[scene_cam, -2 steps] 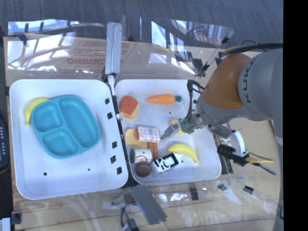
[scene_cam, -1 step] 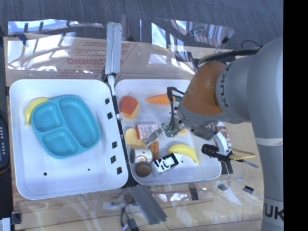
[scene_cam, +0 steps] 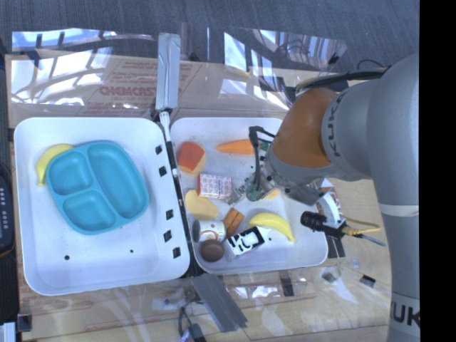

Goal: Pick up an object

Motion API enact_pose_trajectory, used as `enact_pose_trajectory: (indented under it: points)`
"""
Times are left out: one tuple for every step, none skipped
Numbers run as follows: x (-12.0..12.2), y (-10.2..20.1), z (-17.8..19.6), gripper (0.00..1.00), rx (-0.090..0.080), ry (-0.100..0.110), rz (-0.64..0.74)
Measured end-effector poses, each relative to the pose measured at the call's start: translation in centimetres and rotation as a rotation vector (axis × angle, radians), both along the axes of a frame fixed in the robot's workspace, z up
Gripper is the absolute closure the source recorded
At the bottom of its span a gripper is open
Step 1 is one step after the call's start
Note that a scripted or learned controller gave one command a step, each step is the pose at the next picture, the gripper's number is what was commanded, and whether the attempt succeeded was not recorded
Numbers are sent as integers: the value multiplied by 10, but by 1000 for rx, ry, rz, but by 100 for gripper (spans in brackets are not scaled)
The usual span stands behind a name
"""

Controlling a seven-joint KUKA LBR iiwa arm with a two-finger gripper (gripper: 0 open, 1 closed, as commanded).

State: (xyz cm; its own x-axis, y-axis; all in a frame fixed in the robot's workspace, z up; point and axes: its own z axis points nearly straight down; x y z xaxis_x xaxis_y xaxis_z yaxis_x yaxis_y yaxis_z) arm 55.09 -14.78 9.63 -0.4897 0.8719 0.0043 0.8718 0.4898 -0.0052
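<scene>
Gripper: we saw the gripper (scene_cam: 254,189) low in the right bin (scene_cam: 306,256), under the arm's orange band (scene_cam: 305,132).
Fingers: we could not tell whether they stood apart or together; the wrist hid most of them, and we saw nothing clearly between them.
Contact: the tip sat just beside the wafer pack (scene_cam: 214,186) and above the small orange piece (scene_cam: 234,221); we could not tell whether it touched either.
Objects to pick: all lay in the right bin, crowded toward its left and lower part.
Carrot: one carrot (scene_cam: 236,147), orange and tapered, lay near the bin's upper wall.
Red block: one red-orange block (scene_cam: 191,157) lay at upper left, above the wafer pack.
Wafer pack: one, pink and white checked, flat.
Cheese: one pale yellow wedge (scene_cam: 201,205) lay below the pack.
Bananas: we counted two, one banana (scene_cam: 273,224) in the right bin below the gripper, a second banana (scene_cam: 48,159) in the left bin (scene_cam: 43,269).
Other items: one can (scene_cam: 210,231), one brown ball (scene_cam: 211,250) just below it, one black-and-white card (scene_cam: 245,241).
Tray: one blue tray (scene_cam: 97,185) with three compartments lay in the left bin, touching the second banana.
</scene>
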Motion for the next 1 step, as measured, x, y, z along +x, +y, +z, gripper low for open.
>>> enact_pose_trajectory:
  points:
    - [0,0,6,100,1,5,4]
